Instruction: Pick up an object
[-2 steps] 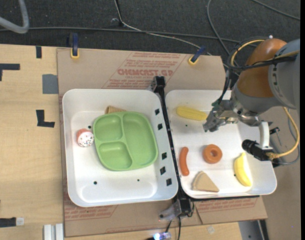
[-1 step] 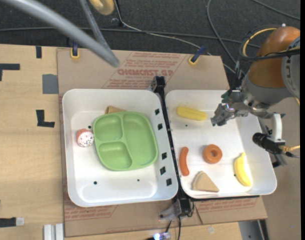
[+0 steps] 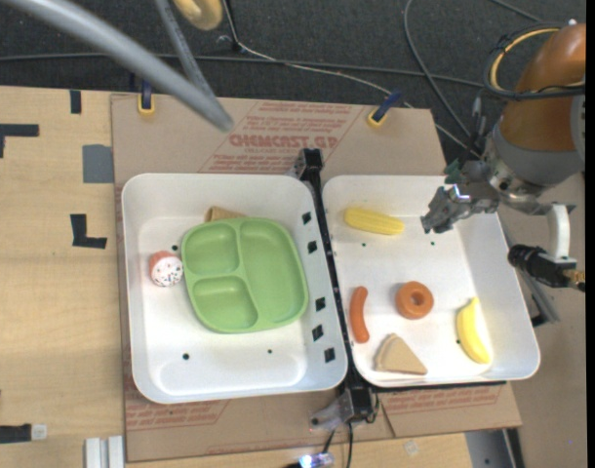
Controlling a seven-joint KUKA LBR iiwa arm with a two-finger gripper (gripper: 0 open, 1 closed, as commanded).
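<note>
The bench (image 3: pixel 44 261) carries two white bins side by side. The left bin (image 3: pixel 146 359) holds a green divided plate (image 3: pixel 245 273) at its centre, a tan piece (image 3: pixel 222 214) peeking out at the plate's far edge, and a small spotted ball (image 3: pixel 166 271) touching its left rim. The right bin (image 3: pixel 507 359) holds a corn cob (image 3: pixel 374 222) near the far edge, a banana (image 3: pixel 472 331) by the right wall, a tan wedge (image 3: pixel 400 357) at the near edge, a red sausage (image 3: pixel 360 315) near the left wall and an orange ring (image 3: pixel 414 300) in the middle. The pincer (image 3: pixel 436 217) hangs over the far right corner, gripping nothing; whether it is released or clenched I cannot tell.
</note>
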